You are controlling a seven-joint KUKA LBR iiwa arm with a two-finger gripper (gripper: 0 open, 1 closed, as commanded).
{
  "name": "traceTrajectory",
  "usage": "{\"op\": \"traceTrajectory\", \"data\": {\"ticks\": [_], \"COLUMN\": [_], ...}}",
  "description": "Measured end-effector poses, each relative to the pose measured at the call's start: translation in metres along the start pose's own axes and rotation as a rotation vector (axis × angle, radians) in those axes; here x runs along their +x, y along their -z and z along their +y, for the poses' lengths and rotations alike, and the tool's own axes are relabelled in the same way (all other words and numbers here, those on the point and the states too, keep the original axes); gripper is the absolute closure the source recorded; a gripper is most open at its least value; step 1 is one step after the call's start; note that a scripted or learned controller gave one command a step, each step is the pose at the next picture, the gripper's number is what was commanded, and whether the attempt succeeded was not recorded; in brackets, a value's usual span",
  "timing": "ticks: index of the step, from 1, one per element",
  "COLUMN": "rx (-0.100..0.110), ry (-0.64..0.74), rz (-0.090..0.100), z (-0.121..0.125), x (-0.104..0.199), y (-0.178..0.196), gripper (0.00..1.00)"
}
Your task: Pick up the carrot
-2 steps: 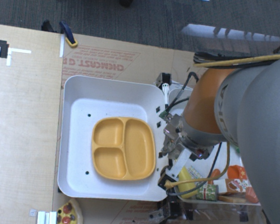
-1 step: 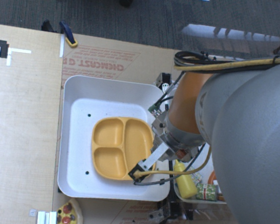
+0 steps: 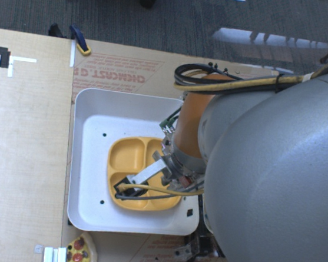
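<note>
Grey arm [image 3: 277, 171] reaches in from right, wrist low inside white bin [image 3: 88, 165]. Jaws under wrist, hidden by it: spread or pressed together, cannot tell. Yellow divided tray [image 3: 127, 152] on bin floor, below jaws and reaching left of them. Carrot: cannot tell where it lies; arm covers bin's right part. Cardboard sheet [image 3: 118, 71] under bin, on table [image 3: 17, 169]. Small red-and-yellow item [image 3: 80, 250] outside bin, well left of and nearer than jaws.
</note>
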State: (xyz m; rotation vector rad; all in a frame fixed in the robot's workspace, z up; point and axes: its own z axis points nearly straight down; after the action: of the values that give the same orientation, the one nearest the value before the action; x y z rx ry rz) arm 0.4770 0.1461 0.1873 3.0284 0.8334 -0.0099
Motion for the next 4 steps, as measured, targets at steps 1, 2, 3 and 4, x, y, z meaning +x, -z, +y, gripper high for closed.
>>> {"op": "traceTrajectory", "data": {"ticks": [1,2,3,4], "rx": [-0.002,-0.001,-0.001,-0.001], "ry": [-0.194,-0.011,-0.007,0.018], "rz": [0.005,0.000,-0.005,-0.002], "z": [-0.047,-0.070,-0.069,-0.070], "x": [0.037,0.042,0.042,0.041], "y": [0.001,-0.096,-0.088,-0.097], "gripper": [1.00,1.00,1.00,1.00]}}
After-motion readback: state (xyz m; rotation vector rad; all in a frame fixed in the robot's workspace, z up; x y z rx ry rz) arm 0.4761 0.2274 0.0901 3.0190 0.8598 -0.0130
